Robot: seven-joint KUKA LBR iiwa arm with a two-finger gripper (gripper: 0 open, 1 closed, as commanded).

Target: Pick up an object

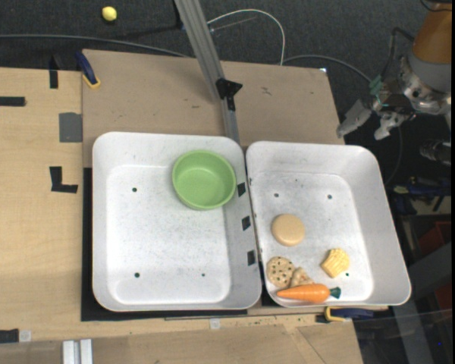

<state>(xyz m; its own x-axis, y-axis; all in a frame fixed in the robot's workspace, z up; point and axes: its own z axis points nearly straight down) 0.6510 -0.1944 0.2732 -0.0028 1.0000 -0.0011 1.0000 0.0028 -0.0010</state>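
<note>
Approach step: gripper spread apart, holding nothing, off the right bin far corner. Next, needs lowering over the carrot at that bin's near edge, then closing.

no readable text, labels, brands, numbers or signs on any surface

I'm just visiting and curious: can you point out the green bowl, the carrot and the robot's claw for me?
green bowl (pixel 204 179): camera view, on the bowl's inner floor.
carrot (pixel 302 293): camera view, on the middle of its orange body.
claw (pixel 368 123): camera view, midway between its two fingertips.
</note>
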